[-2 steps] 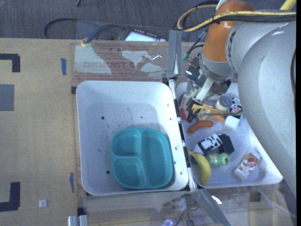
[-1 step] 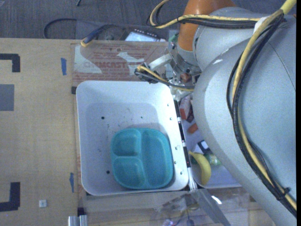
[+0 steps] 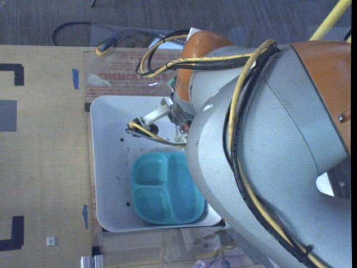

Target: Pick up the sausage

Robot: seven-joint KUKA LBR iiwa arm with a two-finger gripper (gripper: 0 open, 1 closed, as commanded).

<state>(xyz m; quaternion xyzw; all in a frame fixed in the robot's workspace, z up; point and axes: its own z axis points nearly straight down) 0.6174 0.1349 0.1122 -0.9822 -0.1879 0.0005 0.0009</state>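
Note:
My grey arm comes in from the right and covers most of the far part of the white bin. Its wrist with the orange band hangs over the bin's upper right, and the gripper points down into the bin there, its tips hidden by the arm. A teal divided tray lies in the near half of the bin, its compartments bare. No sausage shows in the uncovered part of the bin.
The bin's left half is bare white floor with a few dark specks. A tan bench top with blue tape marks lies to the left. Cables and dark carpet lie beyond the bench's far edge.

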